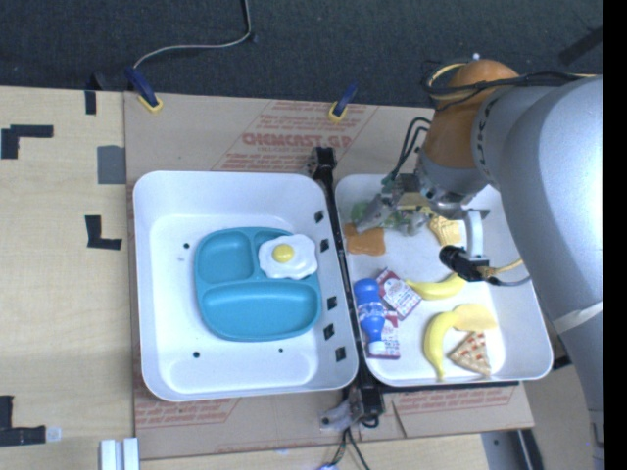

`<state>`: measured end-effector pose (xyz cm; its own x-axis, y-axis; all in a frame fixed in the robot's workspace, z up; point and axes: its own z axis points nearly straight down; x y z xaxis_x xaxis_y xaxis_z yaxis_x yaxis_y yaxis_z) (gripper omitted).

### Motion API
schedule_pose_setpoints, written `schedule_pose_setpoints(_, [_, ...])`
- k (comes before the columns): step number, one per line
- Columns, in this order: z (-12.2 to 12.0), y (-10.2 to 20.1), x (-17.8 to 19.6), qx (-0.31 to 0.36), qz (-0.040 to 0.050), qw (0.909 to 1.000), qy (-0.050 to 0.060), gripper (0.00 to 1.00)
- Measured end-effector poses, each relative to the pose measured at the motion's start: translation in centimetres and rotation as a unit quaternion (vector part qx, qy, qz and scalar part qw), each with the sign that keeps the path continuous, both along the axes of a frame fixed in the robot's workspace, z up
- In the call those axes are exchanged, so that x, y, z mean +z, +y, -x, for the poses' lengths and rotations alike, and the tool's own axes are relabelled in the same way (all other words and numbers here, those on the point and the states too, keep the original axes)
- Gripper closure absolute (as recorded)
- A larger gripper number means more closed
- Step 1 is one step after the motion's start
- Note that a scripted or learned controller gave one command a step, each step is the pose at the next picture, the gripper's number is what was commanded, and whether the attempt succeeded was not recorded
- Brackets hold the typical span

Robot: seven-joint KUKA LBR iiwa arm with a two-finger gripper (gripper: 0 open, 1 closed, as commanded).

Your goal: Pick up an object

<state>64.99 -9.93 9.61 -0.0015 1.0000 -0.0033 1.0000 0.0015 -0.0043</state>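
My gripper hangs low over the back left part of the right bin, with the grey arm and its orange band reaching in from the right. Just under and beside the gripper lie an orange wedge and a small green item; whether either is touched is unclear. A pale yellow piece lies just right of the gripper. Further forward are a blue bottle, a red-and-white packet, two yellow bananas and a pizza slice.
The left bin holds a blue divided plate with a toy fried egg at its back right corner. A black divider runs between the bins. The big arm body covers the right bin's far right side.
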Motion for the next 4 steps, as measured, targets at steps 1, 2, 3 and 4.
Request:
schedule_pose_setpoints(1, [-1.35, 0.17, -1.14, 0.001, -0.0034, 0.9999, 0.014, 0.00])
schedule_pose_setpoints(2, [-1.36, 0.11, -1.15, 0.001, -0.0040, 0.9999, 0.014, 0.00])
schedule_pose_setpoints(3, [-1.27, 0.24, -1.15, 0.000, -0.0022, 0.9999, 0.012, 0.00])
schedule_pose_setpoints(4, [-1.34, 0.23, -1.16, 0.000, -0.0024, 0.9999, 0.013, 0.00])
